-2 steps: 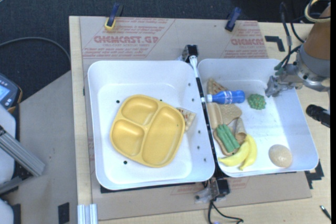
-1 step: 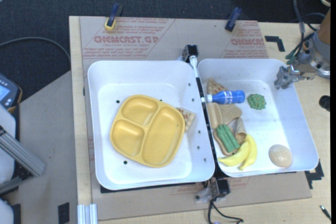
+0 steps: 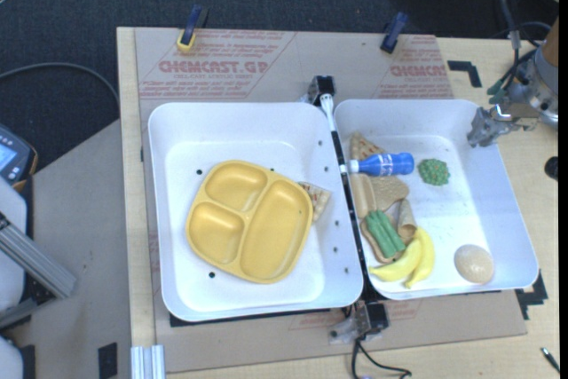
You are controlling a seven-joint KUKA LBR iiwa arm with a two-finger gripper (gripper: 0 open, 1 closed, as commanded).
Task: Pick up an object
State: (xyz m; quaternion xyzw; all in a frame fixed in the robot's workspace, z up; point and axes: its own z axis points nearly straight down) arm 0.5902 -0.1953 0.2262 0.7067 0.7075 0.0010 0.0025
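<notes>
You have several candidates in the right bin (image 3: 510,191): a blue bottle (image 3: 383,164) lying on its side near the bin's left wall, a green bushy piece (image 3: 434,172) just beside its right end, a banana (image 3: 410,260) at the near edge, a green ridged item (image 3: 384,232) touching the banana, and a pale round object (image 3: 474,263) in the near right corner. Tan flat pieces lie under the bottle. Your gripper (image 3: 484,129) hovers at the far right rim, apart from all of these; it looks empty. The left bin (image 3: 169,191) holds a yellow divided plate (image 3: 250,220).
</notes>
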